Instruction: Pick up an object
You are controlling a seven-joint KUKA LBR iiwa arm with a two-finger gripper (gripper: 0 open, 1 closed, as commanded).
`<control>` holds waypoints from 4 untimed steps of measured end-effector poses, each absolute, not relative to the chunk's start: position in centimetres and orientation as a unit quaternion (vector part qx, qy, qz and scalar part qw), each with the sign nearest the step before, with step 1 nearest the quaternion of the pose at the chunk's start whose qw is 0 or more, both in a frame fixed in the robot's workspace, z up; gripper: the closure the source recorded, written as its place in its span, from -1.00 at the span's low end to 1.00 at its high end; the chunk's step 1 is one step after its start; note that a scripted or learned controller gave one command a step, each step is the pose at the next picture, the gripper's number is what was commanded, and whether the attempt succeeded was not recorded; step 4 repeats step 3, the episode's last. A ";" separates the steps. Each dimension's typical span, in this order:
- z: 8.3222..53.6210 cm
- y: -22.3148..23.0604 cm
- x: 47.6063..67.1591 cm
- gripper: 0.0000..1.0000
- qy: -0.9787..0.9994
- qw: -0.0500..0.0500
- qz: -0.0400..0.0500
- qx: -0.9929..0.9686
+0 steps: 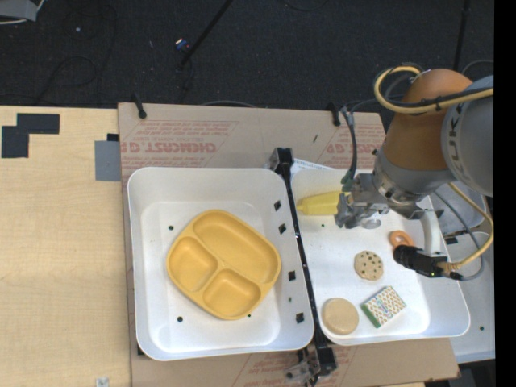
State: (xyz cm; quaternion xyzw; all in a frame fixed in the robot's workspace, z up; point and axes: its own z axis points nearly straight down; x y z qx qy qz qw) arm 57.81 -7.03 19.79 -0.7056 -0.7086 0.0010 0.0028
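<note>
The left bin (pixel 153 216) held a yellow divided plate (pixel 223 263); the right bin (pixel 451 317) held a cookie (pixel 369 265), a tan disc (pixel 340 316), a patterned packet (pixel 384 305) and a yellow object (pixel 318 205) just beside the gripper (pixel 352 216); whether its jaws stood wide or narrow I cannot tell.

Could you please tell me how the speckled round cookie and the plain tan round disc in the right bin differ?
The speckled round cookie is smaller and dotted with dark chips; the plain tan round disc is larger, paler and unmarked. The cookie lies mid-bin, the disc near the front edge. Both are round and lie flat.
</note>
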 end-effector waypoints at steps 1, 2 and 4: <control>21.3 -1.6 56.9 1.00 -0.709 0.002 0.000 -0.705; 21.6 3.7 54.4 1.00 -0.709 0.003 0.001 -0.705; 21.0 8.8 53.1 1.00 -0.709 0.003 0.001 -0.705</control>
